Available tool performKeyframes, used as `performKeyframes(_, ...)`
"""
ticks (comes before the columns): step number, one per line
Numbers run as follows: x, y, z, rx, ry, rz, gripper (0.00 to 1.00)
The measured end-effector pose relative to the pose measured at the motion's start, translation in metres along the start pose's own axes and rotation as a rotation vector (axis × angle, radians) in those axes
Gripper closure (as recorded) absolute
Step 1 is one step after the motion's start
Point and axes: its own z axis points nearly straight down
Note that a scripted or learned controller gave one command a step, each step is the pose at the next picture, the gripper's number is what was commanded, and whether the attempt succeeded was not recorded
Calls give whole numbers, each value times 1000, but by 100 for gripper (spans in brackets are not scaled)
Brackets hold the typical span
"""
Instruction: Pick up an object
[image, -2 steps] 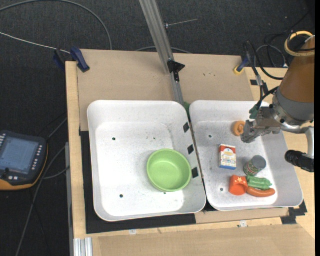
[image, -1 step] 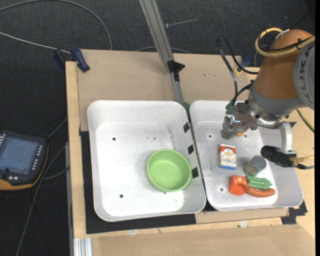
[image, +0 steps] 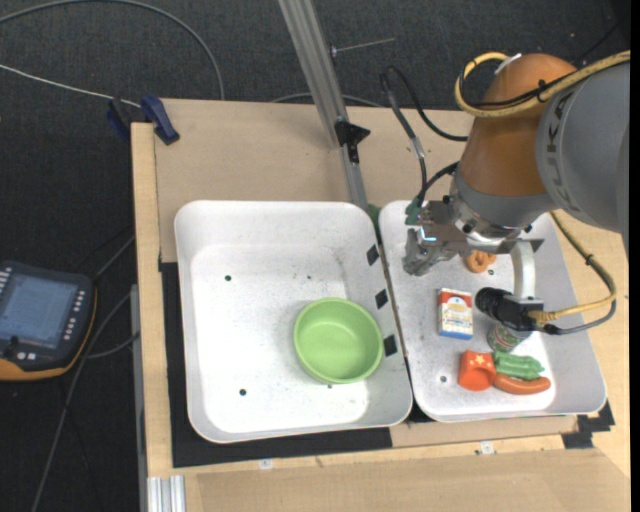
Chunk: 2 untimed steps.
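Observation:
My gripper (image: 418, 257) hangs over the back left part of the right bin (image: 432, 390), with nothing visible between its fingers. Just in front of it lies a small white and red box (image: 455, 312). A small orange thing (image: 481, 261) peeks out to the right of the gripper, under the wrist. Near the bin's front sit an orange-red toy (image: 476, 371) and a green and red pepper-like toy (image: 520, 372) side by side. A green striped thing (image: 506, 338) lies partly hidden behind the black cylinder.
A green bowl (image: 338, 340) sits upright in the left bin (image: 250, 235), towards its front right corner. A metal pole (image: 325, 75) rises behind the bins. A handheld pendant (image: 38, 318) lies off the bench at left.

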Motion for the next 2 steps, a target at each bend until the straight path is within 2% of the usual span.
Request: performKeyframes(2,90,42,-15,-1,0,1,100)
